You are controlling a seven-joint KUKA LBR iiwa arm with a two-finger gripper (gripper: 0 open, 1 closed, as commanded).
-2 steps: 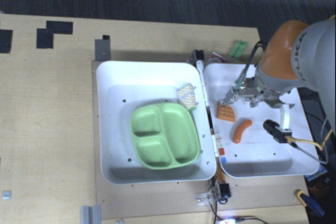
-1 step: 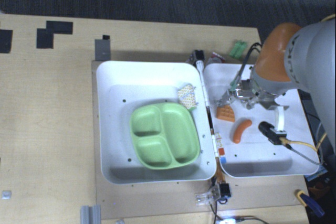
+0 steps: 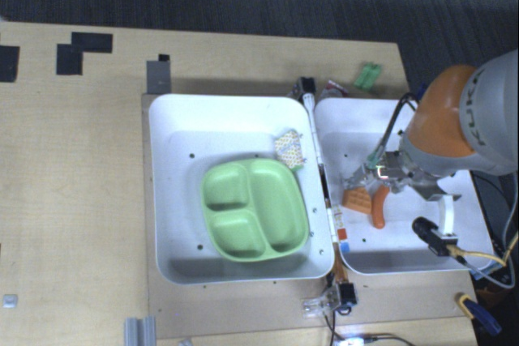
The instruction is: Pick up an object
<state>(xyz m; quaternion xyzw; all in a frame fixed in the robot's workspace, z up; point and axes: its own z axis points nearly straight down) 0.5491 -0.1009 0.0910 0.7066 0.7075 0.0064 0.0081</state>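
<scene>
In the right bin [image 3: 349,126] lie an orange wedge-shaped piece [image 3: 355,200] and an orange-red sausage-shaped piece [image 3: 379,208], side by side near the bin's left wall. My gripper [image 3: 379,171] hangs just above them, at their upper edge, and the arm reaches in from the right. The left bin [image 3: 174,174] holds a green divided plate [image 3: 255,208]. A small pale patterned object [image 3: 289,147] rests at the plate's upper right corner.
A green object [image 3: 367,76] lies on the bench behind the right bin. Black flat shapes [image 3: 81,51] mark the bench at the far left. Cables and clips sit at the bins' front edge [image 3: 339,296].
</scene>
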